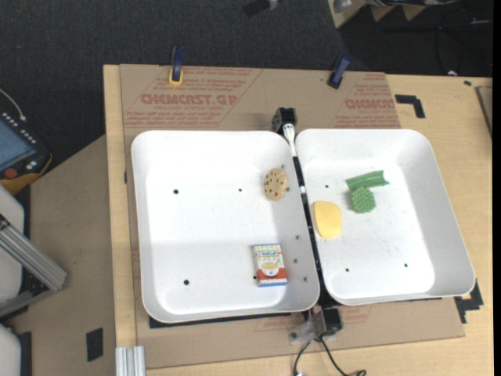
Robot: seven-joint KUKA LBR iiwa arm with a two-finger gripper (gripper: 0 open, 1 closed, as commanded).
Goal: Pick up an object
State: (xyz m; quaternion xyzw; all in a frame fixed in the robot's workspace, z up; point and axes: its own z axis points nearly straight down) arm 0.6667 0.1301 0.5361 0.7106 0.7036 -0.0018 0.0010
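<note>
Cookie (275, 183) and small box (269, 265) lie in the left bin (156, 210); yellow lump (328, 219) and green brush (364, 191) lie in the right bin (438, 233), with no jaws near them.

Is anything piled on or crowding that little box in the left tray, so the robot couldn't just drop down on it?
Nothing visible does. The small box lies flat near the front right of the left bin, uncovered. The cookie sits well apart, farther back.
</note>
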